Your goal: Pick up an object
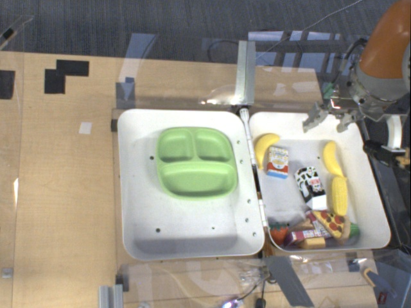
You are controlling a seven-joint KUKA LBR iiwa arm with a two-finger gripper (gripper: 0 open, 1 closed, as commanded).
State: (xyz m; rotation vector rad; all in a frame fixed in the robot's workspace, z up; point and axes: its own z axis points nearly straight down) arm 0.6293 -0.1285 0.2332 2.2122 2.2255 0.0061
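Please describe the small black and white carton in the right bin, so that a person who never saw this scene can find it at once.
Look in the right white bin, the one that holds many small items. Near its centre lies a small carton with a cow-like pattern of black and white patches, between the red and white box and the corn cob. No other item there is black and white.

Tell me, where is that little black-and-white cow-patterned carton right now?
The cow-patterned carton lies mid-way in the right bin, between the red-and-white carton on its left and the corn cob on its right.
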